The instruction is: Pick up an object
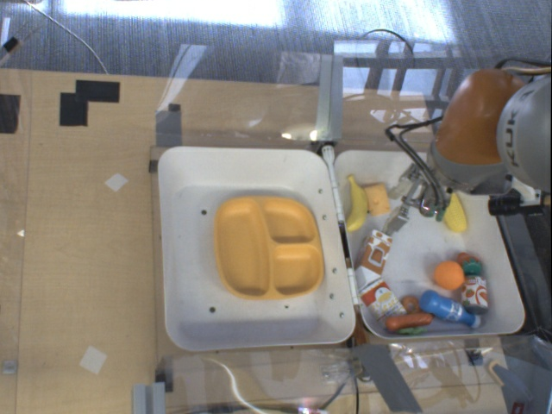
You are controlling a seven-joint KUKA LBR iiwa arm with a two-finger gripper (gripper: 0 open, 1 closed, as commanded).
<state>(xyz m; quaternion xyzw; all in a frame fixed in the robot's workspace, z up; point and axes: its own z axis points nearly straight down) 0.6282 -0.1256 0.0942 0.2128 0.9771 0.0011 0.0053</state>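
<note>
My gripper (401, 202) hangs over the upper middle of the right bin (509, 317). Its two fingers are spread, so it is open, and nothing sits between them. Just to its left lie a yellow block (377, 199) and a banana (354, 203). A second yellow fruit (455, 215) lies to its right. Below it stands an orange-and-white carton (375, 253). Toward the front of the bin are an orange ball (448, 275), a blue bottle (448, 307), a small can (475, 292), a red sausage-like piece (407, 322) and another small carton (380, 297).
The left bin (185, 231) holds a yellow divided plate (267, 247). A raised divider (338, 222) separates the two bins. The grey arm with its orange band (474, 119) reaches in from the upper right, over the right bin's back corner.
</note>
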